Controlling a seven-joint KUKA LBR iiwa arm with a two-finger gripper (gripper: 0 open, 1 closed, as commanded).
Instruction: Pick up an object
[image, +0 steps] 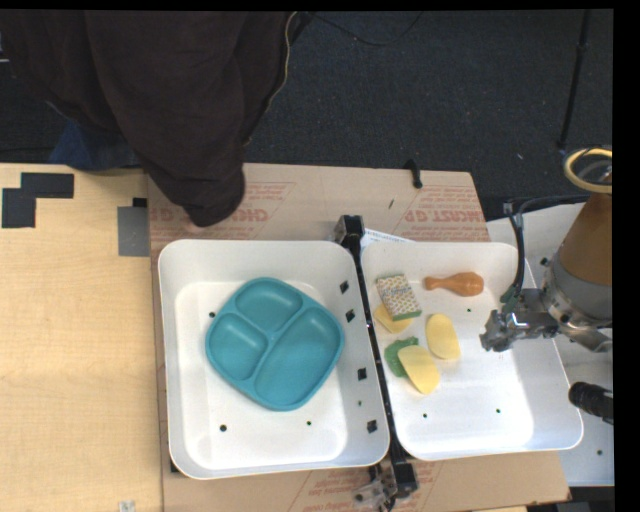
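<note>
Small food pieces clustered in right bin (540, 425), presumably as pick stock; teal divided plate (275, 342) alone in left bin (190, 440). Hand (500, 333) hovering over right bin's right part, grip state impossible to tell, nothing seen held. Nearest candidate, yellow piece (443, 337), just left of hand, apart from it.

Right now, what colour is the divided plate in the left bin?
Teal blue plate, clearest in the camera view.
</note>
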